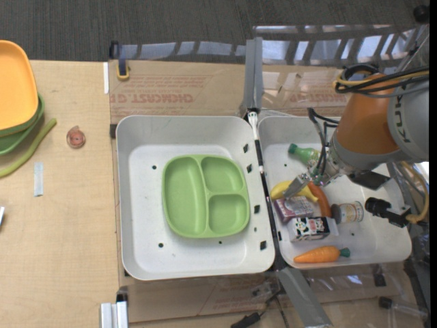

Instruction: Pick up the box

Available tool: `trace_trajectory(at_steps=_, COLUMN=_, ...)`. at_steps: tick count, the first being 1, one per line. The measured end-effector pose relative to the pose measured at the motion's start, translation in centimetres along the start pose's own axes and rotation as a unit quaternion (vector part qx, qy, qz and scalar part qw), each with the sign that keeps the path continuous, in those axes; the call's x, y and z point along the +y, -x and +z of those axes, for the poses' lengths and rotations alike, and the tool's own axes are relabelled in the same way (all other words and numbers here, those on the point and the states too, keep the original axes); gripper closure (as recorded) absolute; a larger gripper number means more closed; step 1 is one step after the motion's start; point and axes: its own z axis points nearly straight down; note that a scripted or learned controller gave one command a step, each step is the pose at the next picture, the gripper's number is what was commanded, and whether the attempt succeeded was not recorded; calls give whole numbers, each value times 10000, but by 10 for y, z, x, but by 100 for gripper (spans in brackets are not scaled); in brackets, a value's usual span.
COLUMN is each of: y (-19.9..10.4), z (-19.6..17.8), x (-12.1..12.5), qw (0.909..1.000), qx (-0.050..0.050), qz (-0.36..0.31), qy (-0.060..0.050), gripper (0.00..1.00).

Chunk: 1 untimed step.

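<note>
I'm seeing the arm [372, 125] leaning down-left into the right bin [382, 248], gripper [300, 185] hovering just above the box [311, 227]; I can't tell its jaw state. The box is lying beside the carrot [319, 255].

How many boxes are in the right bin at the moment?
2, side by side near the bin's left wall: a pink box under the gripper, and a black-and-white carton toward the front. The arm may hide others.
</note>
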Motion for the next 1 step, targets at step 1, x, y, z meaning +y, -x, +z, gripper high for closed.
trace_trajectory(at_steps=1, y=86, z=10, x=33, qw=9985, qx=75, qz=521, qy=-138, gripper=0)
